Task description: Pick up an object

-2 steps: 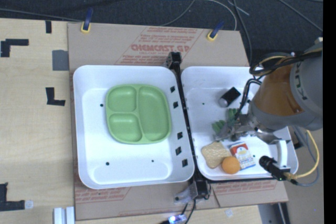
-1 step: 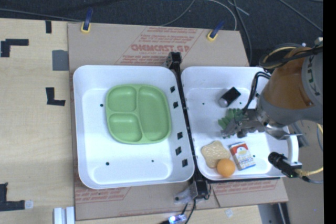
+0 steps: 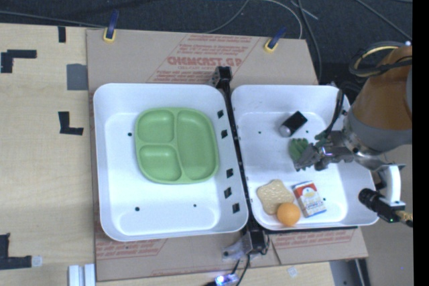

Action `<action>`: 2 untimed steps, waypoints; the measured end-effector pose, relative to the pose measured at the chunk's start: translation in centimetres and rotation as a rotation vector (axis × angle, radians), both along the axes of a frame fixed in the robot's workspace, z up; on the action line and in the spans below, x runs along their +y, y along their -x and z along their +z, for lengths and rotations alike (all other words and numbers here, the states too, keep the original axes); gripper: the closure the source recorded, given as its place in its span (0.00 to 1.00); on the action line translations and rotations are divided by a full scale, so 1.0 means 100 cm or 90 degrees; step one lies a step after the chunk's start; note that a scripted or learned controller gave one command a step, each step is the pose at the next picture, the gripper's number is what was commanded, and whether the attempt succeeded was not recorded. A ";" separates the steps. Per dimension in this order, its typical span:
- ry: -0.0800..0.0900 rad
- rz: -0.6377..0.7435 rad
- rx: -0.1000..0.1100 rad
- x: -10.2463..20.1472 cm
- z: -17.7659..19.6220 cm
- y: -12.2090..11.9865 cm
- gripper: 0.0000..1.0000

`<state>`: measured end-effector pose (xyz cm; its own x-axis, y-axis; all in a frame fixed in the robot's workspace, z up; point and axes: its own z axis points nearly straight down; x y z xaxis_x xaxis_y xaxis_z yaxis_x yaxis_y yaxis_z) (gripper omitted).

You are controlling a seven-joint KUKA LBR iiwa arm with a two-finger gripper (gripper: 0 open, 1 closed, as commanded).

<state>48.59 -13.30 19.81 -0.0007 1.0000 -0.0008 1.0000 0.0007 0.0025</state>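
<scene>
Green object (image 3: 298, 146) in right bin (image 3: 268, 98), just beside black block (image 3: 293, 122); jaws (image 3: 310, 157) low against it, seemingly touching. Open or closed: cannot tell, too blurred.

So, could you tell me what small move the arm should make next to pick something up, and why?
Probably a short, straight descent onto the green object. The gripper is over the right bin with its tip right at that object, while the black block, the round cracker, the orange ball and the small red-and-white box lie farther off.
</scene>
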 end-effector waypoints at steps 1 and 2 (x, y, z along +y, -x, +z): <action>0.000 0.000 0.000 0.000 0.030 -0.001 1.00; -0.001 0.003 0.002 0.051 0.038 -0.018 1.00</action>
<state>50.37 -8.20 23.65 -0.0062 1.0000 0.0012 1.0000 0.0062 -0.0007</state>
